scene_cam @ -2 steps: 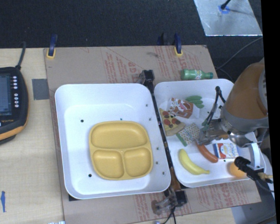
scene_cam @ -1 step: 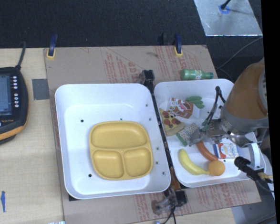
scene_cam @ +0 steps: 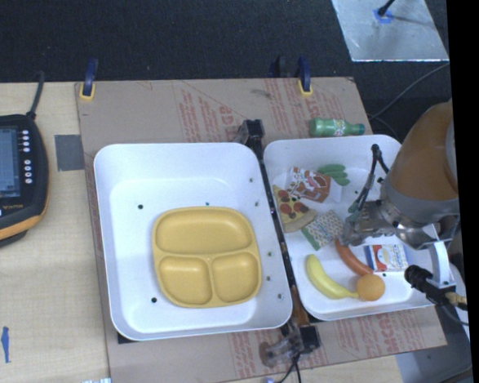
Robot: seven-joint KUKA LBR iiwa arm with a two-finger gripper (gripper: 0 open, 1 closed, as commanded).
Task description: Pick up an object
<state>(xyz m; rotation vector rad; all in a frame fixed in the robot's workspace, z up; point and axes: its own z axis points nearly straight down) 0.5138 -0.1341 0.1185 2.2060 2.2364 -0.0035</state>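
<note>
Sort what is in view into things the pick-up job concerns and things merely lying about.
Job in hand: gripper; right bin; banana; orange ball; red sausage; pizza slice; printed packet.

Lying about: left bin; yellow divided plate; green bottle; teach pendant.

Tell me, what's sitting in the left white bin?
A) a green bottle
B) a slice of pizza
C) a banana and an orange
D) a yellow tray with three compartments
D: the yellow divided tray lies alone in the left bin, while the banana, orange and pizza slice lie in the right bin, and the green bottle lies outside on the cardboard.
</note>
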